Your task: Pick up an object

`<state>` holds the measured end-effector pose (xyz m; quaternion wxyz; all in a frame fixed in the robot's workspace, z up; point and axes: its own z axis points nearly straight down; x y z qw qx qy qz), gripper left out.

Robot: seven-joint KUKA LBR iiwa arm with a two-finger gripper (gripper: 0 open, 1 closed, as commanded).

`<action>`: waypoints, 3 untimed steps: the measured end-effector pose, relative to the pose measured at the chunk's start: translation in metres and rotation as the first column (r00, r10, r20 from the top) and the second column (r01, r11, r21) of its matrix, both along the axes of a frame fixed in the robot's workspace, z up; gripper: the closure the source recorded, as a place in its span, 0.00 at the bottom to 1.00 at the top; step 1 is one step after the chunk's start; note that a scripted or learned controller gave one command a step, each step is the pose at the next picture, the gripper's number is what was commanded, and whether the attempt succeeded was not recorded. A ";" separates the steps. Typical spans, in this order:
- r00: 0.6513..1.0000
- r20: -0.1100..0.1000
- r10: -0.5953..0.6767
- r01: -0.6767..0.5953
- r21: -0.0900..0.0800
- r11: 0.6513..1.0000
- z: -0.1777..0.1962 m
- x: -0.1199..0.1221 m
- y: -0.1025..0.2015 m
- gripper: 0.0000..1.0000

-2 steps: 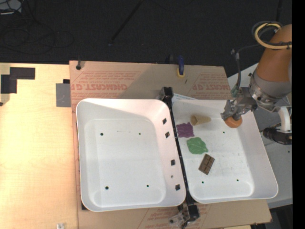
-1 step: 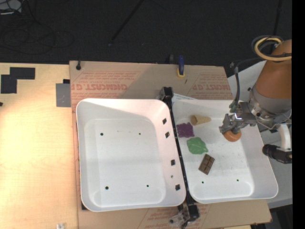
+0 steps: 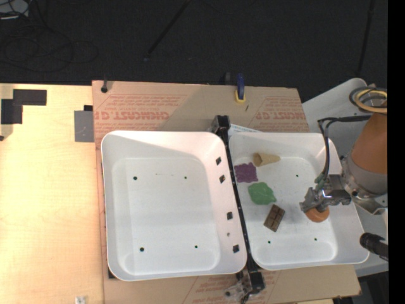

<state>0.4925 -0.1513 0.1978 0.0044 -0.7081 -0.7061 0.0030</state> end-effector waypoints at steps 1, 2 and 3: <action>1.000 0.009 0.009 -0.009 0.001 1.000 -0.027 0.063 0.053 1.00; 1.000 0.007 0.014 -0.014 0.004 1.000 -0.010 0.051 0.162 1.00; 1.000 0.009 0.005 -0.005 -0.001 1.000 0.015 0.049 0.173 1.00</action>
